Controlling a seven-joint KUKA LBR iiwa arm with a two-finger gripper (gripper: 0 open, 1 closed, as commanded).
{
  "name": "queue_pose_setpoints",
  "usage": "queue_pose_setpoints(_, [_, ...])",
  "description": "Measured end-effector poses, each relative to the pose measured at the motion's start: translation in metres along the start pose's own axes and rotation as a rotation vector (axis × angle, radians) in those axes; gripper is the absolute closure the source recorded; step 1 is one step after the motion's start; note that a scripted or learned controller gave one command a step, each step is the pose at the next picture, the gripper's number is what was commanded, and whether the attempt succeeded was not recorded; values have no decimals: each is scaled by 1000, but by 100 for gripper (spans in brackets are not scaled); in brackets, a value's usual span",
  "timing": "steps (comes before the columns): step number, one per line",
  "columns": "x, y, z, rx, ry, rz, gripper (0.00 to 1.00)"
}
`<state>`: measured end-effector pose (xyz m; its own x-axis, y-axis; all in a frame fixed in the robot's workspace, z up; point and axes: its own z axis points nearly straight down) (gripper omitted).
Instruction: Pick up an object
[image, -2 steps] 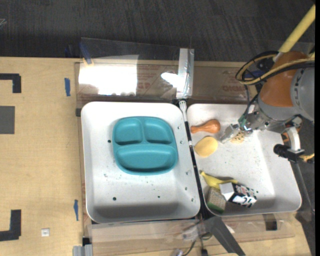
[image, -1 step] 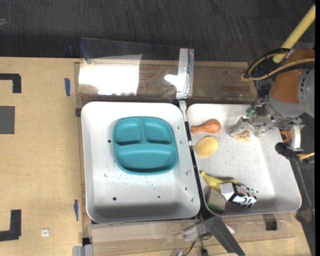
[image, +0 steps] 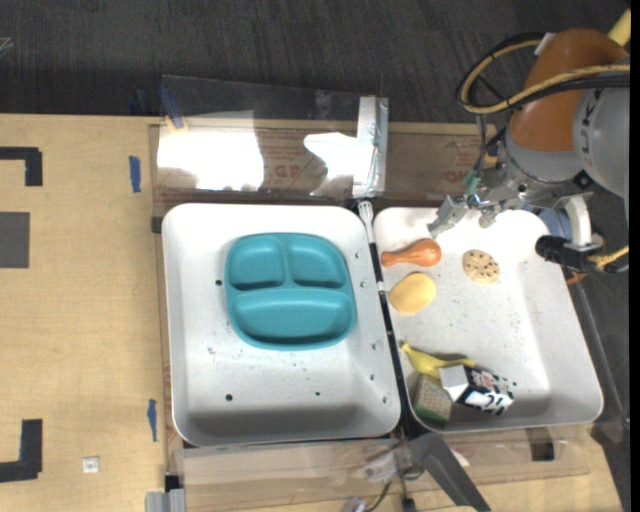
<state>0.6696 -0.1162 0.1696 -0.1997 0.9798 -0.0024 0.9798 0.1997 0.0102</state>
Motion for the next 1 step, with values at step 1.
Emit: queue_pose_setpoints(1, [-71, -46, 82, 5, -1, 50, 0])
